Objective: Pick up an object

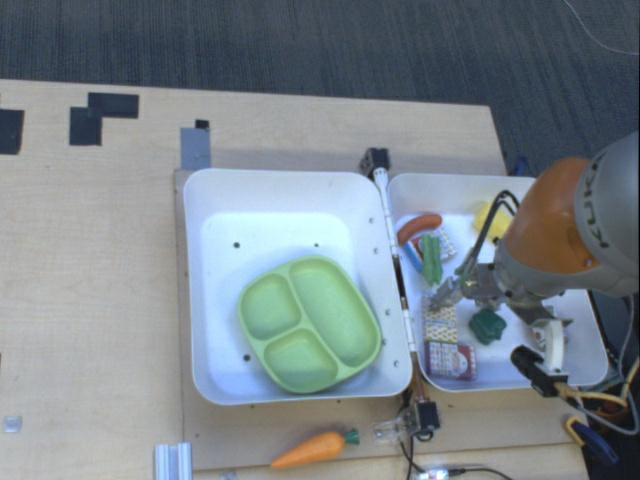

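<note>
Dark-green toy (488, 325) under the gripper (478, 303) looks small, light and rigid, best pinched across its middle; the jaws' state I cannot tell.

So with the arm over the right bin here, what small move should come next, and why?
Probably a short, straight descent onto the dark green object. The pincer sits just above the right bin, nearest that piece, and nothing shows held. The packet and the red sausage-shaped item lie farther off, so they are less handy targets.
</note>
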Available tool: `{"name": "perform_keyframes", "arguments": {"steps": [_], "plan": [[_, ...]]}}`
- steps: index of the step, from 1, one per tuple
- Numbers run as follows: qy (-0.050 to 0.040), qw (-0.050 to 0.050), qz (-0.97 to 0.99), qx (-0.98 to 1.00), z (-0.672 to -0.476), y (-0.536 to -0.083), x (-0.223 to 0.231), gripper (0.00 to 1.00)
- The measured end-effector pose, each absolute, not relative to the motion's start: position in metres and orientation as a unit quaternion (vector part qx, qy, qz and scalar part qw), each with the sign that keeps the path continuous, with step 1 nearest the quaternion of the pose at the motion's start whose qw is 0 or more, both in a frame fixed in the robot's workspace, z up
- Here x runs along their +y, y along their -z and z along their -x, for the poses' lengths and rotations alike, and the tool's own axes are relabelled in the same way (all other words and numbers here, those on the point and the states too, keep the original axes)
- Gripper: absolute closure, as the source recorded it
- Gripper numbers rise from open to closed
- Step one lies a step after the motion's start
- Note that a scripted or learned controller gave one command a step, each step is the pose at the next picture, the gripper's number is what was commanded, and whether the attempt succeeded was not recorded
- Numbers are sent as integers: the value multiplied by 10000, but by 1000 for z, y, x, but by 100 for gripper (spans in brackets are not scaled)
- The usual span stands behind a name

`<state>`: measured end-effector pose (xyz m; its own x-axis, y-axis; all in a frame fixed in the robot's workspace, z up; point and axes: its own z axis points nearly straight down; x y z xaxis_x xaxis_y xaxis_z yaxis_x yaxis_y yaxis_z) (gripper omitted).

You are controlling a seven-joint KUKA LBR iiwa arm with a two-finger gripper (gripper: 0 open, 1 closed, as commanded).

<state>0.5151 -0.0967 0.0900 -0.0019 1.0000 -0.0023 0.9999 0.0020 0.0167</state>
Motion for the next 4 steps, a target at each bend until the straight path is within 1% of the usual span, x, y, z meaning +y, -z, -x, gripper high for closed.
{"name": "perform_keyframes", "arguments": {"steps": [1,2,3,4], "plan": [[-91,88,-7060,7081,-518,-103,-95,100],[-88,87,-7059,7082,-518,-103,-95,0],[-74,108,-7072,7069,-494,-91,-86,0],[-96,98,-7059,7082,-496,-102,-84,100]]}}
